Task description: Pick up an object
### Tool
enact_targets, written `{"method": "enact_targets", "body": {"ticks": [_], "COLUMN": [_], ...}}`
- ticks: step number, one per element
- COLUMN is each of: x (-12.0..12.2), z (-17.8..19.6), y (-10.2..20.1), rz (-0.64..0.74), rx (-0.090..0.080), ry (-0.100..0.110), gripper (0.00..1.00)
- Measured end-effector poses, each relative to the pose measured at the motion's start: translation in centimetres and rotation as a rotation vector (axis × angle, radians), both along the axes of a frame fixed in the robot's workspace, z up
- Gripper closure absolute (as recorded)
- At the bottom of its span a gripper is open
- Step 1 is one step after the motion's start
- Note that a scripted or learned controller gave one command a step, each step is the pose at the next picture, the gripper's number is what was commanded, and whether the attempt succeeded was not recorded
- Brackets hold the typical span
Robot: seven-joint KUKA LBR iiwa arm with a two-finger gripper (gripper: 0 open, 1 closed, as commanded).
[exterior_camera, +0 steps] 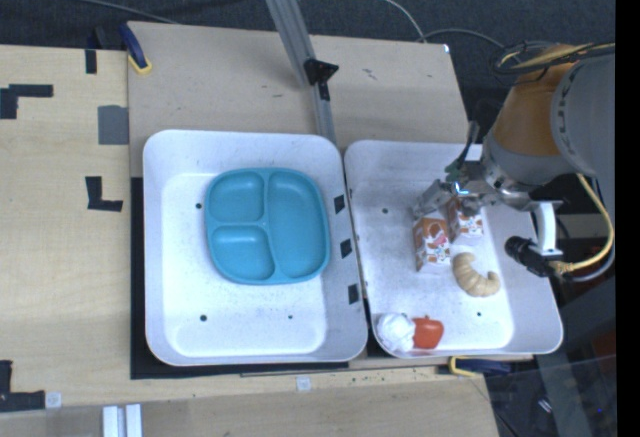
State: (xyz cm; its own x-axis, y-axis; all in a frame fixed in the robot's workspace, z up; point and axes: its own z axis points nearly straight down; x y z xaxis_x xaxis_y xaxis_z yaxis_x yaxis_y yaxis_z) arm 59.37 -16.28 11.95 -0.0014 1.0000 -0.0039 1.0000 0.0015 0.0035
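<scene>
Gripper: we see the gripper (452,197) down low in the right bin (385,255), in its upper right part, with the metal fingers (436,195) spread a bit and pointing down-left. Honestly we can't tell if they're pinching anything or just sitting on top of stuff, the view is too coarse there.

Snack packet: a small red, white and brown snack packet (433,241) lies right below the gripper, its top end up against the fingertips or tucked under them. We can't call that a grip.

Second packet: another little white and red packet (470,223) sits just right of the first one, also right under the gripper body.

Croissant: a tan croissant-looking toy (476,276) is a little further down and to the right of the gripper, just beside the packets, lying flat on the bin floor.

Red and white bits: well below the gripper, at the bin's bottom left corner, we've got a white crumpled thing (396,328) touching a red tomato-ish piece (428,332).

Arm: the grey arm with its orange band (528,120) comes in from up and right of the gripper.

Left bin: off to the gripper's left, the left bin (175,255) holds a blue divided plate (268,225), three compartments, well apart from everything else.
</scene>
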Motion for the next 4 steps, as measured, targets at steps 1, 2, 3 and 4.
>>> {"method": "enact_targets", "body": {"ticks": [1, 2, 3, 4], "x": [0.1, 0.0, -0.3, -0.2], "z": [1.3, 7.5, 13.7, 18.2], "y": [0.1, -0.5, -0.1, -0.1], "rz": [0.002, -0.001, 0.0, 0.0], "rx": [0.001, 0.002, 0.002, 0.003], "ry": [-0.002, -0.002, -0.002, -0.001], "gripper": [1.0, 1.0, 1.0, 1.0]}}
